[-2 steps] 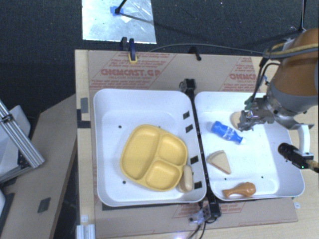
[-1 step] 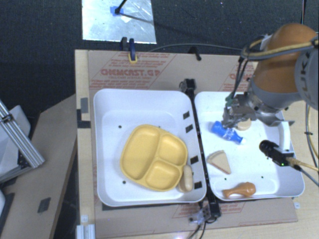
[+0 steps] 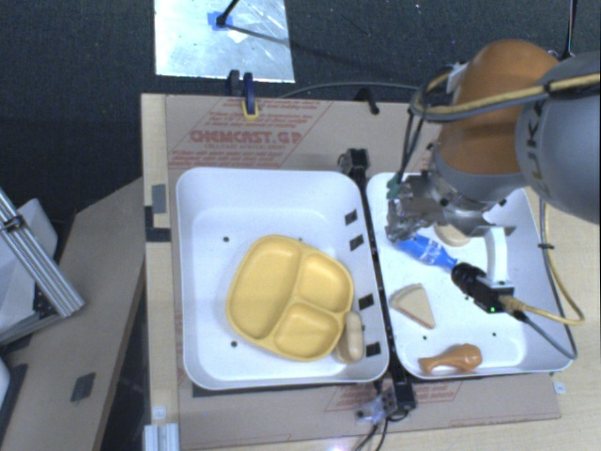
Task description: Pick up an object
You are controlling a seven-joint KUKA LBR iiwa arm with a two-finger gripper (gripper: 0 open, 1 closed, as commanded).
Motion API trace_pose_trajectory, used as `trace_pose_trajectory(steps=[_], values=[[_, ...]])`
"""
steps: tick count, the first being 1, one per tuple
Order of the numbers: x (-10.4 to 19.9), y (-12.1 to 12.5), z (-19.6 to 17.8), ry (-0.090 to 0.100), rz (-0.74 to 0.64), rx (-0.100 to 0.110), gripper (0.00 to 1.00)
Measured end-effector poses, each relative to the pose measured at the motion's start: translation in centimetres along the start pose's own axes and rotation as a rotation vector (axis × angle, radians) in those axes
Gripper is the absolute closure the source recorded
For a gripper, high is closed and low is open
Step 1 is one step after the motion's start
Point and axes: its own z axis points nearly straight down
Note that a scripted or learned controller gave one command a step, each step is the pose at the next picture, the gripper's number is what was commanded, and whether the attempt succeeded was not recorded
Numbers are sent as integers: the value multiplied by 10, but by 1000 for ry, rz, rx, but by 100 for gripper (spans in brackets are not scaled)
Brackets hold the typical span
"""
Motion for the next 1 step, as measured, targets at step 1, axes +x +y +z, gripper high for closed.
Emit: trace_pose_trajectory(steps=[1], values=[[50, 7, 0, 0, 0, 0, 100]])
